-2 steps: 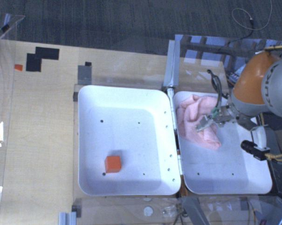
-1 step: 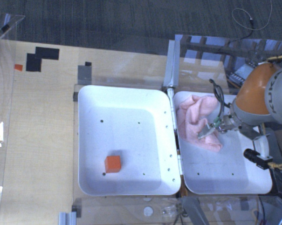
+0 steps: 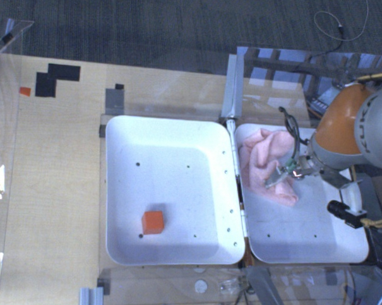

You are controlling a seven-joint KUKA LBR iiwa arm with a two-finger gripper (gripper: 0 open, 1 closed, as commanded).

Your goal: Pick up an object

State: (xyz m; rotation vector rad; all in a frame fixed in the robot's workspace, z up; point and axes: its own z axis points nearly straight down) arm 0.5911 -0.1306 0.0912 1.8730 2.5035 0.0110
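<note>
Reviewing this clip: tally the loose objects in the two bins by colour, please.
Orange: 1, the orange block in the left bin
Pink: 1, the pink cloth in the right bin
Total: 2

cube (image 3: 153, 222) in left bin (image 3: 123, 177) | cloth (image 3: 266, 161) in right bin (image 3: 313, 242)

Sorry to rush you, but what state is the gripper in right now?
Gripper: down on the pink cloth in the right bin; open or shut cannot be told.

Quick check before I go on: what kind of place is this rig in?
Likely a robotics lab test cell: two white bins on a wood bench, loose cables on the carpet behind, and only test items, an orange block and a pink cloth.
</note>
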